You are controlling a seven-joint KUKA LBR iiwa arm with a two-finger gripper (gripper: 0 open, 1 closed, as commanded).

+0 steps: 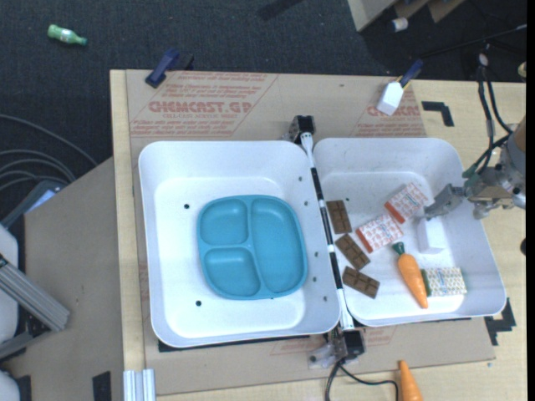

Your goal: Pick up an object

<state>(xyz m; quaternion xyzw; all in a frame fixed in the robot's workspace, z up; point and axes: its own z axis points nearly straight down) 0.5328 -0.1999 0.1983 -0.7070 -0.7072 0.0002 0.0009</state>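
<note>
Two shallow white plastic bins sit side by side on the tan cardboard-covered tabletop (251, 94). Inside the left bin (159, 224) lies a turquoise plastic plate with three compartments (251, 246), near the bin's middle. Along the right bin's (376, 153) left wall lie three brown chocolate-bar pieces: one upper (338, 216), one middle (353, 251), one lower (360, 283). Toward that bin's middle are two red-and-white printed packets, one (379, 231) below and left of the other (408, 201). Near the bin's front right corner an orange toy carrot with a green top (410, 277) lies just beside a small pale patterned block (444, 281). The grey arm's pincer (440, 204) hangs over the right bin's right side, near the upper packet; whether it is released or clenched cannot be told, and nothing is visibly between its tips.
</note>
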